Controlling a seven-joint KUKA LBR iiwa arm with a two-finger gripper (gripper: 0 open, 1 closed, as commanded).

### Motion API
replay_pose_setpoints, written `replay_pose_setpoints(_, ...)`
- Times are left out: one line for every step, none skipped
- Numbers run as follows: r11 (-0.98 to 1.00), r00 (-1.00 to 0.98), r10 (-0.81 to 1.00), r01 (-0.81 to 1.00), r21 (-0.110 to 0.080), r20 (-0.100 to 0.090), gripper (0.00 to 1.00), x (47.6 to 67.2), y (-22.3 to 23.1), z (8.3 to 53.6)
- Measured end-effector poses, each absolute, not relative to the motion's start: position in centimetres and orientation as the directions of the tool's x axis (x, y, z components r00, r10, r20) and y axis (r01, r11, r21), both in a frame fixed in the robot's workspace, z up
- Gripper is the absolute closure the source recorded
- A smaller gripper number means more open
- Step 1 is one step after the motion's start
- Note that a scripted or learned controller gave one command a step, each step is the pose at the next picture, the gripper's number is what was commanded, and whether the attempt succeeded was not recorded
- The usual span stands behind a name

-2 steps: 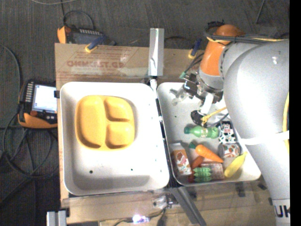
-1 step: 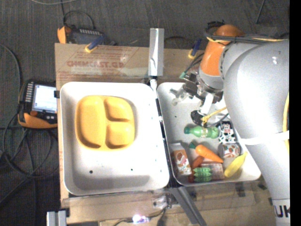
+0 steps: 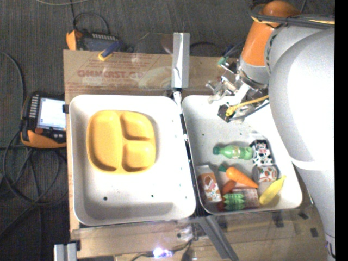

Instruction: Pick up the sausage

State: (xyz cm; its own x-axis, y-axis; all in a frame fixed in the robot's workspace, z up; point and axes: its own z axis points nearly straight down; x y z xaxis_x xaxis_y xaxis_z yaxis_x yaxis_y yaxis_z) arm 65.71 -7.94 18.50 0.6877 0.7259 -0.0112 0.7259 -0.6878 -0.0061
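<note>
— What did you have on screen, starting from the left?

— A handheld pendant (image 3: 46, 121) with a lit screen lay on the floor, just beside the bench. Next came the left bin (image 3: 81, 200), and in it a yellow divided plate (image 3: 122, 140) sat flat, towards the bin's far side.

— And the right bin?

— The right bin (image 3: 204, 124) touched the left one along their shared edge. Its things were crowded into the near half. Furthest left stood a small red packet (image 3: 209, 186). Just beside it lay a short reddish-brown piece that I took for the sausage (image 3: 228, 187), tucked under the tip of a carrot (image 3: 243, 176) and touching it. A green pack (image 3: 234, 201) lay in front of them, against the near wall.

— Anything else in there?

— A green bottle (image 3: 235, 152) on its side behind the carrot, two small patterned cartons (image 3: 262, 159) to its right, and a banana (image 3: 272, 191) in the near right corner.

— Where was the gripper?

— The gripper (image 3: 224, 105) hung over the bin's far end, well apart from the sausage, with bare white floor between them. I couldn't tell whether it was open or closed. The arm (image 3: 304, 91) came in from the right.
</note>
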Motion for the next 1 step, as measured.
replay_pose_setpoints(-0.8,0.8,0.599,0.599,-0.007,-0.013,0.0,64.73,-9.81,8.57)
